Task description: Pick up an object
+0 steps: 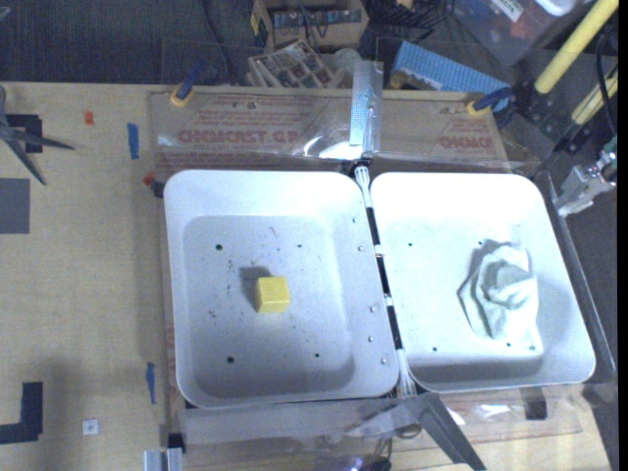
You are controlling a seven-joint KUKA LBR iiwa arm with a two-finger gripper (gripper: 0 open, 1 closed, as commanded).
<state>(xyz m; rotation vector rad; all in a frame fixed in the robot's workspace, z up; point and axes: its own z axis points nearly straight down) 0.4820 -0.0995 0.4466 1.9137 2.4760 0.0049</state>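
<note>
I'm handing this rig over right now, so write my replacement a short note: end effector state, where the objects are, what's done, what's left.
End effector: at the far right edge of the camera view, beyond the right bin's upper right corner, over neither bin; too little shows to judge its state, and nothing is seen in it.
Yellow block: on the floor of the left bin, near the middle.
Crumpled white cloth: in the right bin, toward its right side.
Done: nothing picked yet; both objects lie in their bins.
Left: choose one object, descend, grasp, lift.
</note>
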